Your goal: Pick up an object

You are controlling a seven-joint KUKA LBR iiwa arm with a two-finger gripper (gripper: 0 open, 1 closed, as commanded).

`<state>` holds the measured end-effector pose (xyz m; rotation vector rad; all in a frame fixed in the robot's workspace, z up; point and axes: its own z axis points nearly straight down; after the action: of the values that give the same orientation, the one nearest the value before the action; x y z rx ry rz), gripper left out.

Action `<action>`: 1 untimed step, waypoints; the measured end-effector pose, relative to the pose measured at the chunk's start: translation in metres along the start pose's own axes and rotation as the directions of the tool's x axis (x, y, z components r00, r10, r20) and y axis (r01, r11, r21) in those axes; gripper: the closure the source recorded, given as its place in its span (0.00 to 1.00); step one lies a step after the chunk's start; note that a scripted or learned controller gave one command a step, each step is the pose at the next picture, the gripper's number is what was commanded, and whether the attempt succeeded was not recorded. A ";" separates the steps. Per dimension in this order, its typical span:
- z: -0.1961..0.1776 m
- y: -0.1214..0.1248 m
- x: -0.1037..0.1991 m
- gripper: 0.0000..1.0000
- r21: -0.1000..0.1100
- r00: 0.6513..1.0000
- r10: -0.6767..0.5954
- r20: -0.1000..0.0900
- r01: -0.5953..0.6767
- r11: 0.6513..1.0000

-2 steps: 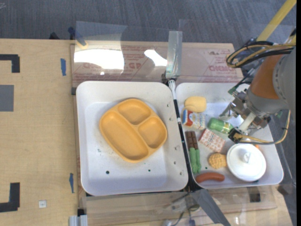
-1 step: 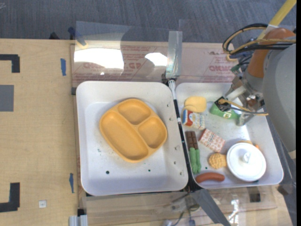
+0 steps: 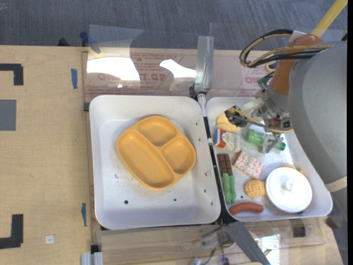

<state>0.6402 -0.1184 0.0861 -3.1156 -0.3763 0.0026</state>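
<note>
My gripper (image 3: 271, 129) hangs low over the back of the right bin (image 3: 321, 199), under the grey arm and its orange band. Directly at it lies a green bottle-like toy (image 3: 255, 137); whether it touches the toy cannot be made out. A yellow banana (image 3: 227, 120) lies just left of the gripper, beside a small white and red carton (image 3: 225, 139). Further forward are a pink wafer (image 3: 248, 164), a brown chocolate bar (image 3: 223, 163), a green pickle (image 3: 229, 187), a round cracker (image 3: 254, 189), a red sausage (image 3: 246, 207) and a white round lid (image 3: 288, 189).
The left bin (image 3: 105, 203) holds an orange divided plate (image 3: 156, 151). A metal divider post (image 3: 204, 65) stands at the back between the bins. The arm's bulky grey body (image 3: 325, 115) covers the right bin's right side. Cables (image 3: 265, 46) loop above the wrist.
</note>
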 end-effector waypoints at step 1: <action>-0.063 -0.010 0.024 0.00 -0.003 0.999 0.036 -0.007 -0.036 0.999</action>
<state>0.6611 -0.1032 0.1490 -3.1241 -0.3202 -0.0091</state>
